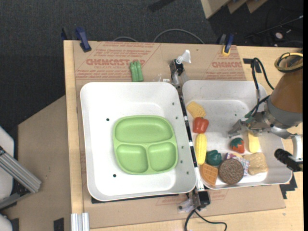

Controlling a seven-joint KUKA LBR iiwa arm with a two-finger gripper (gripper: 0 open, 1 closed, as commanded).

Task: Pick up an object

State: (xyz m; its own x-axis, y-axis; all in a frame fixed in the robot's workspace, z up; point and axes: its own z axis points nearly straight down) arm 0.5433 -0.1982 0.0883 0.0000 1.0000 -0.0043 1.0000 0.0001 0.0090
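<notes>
Even, bright overhead light. The white bins [96,105] glare slightly and cast soft shadows. Focus is mildly soft throughout, and the dark floor [33,42] looks grainy

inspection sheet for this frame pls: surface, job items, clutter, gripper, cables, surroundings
Surface: brown board with red print, bearing two white bins; left bin, right bin.
Job's things: in the right bin, toy food: red pepper, corn cob, dark green piece, waffle, brown round cookie, small red piece, yellow stick, tan piece, yellow piece at top.
Clutter: green divided plate in the left bin; green clip on the board.
Gripper: gripper low over the right bin, above the small red piece; finger state unclear.
Cables: thin loops behind the bins; black cable along the arm; cable at the front edge.
Surroundings: dark carpet, blue clamps on the back edge.
</notes>
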